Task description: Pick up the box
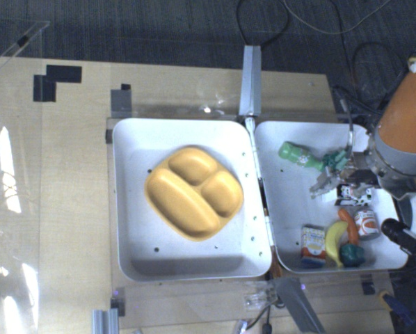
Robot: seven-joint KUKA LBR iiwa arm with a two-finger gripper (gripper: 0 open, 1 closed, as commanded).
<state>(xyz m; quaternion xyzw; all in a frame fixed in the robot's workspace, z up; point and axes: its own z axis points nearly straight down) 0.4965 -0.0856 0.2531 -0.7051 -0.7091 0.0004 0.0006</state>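
While the grey arm with its orange band (408, 110) reaches in from the right, we find the tool (333, 179) low over the right shallow white bin (284, 207), its metal fingers splayed apart near the middle of that bin. We see nothing gripped between them; a teal-green piece (335, 161) lies right against the tool's upper side, and we cannot tell whether it touches.

Down at the bin's near edge sits the small printed cardboard box (313, 238), lying flat, well apart from the tool and below it. Just beside the box on its right we spot a yellow banana (333, 240), and next to that an orange carrot-shaped toy (348, 225) and a dark teal rounded lump (353, 255). A blue scrap (311, 261) peeks out under the box's near side. A white and orange can (365, 223) stands a little further right, under the arm.

Up toward the far side of the same bin we have a green plastic bottle with a white label (297, 154), lying on its side.

Over in the left shallow white bin (135, 186) rests a large yellow lobed cushion-like shape (193, 191), alone at its centre. Both bins sit side by side on the pale wooden counter (55, 207).
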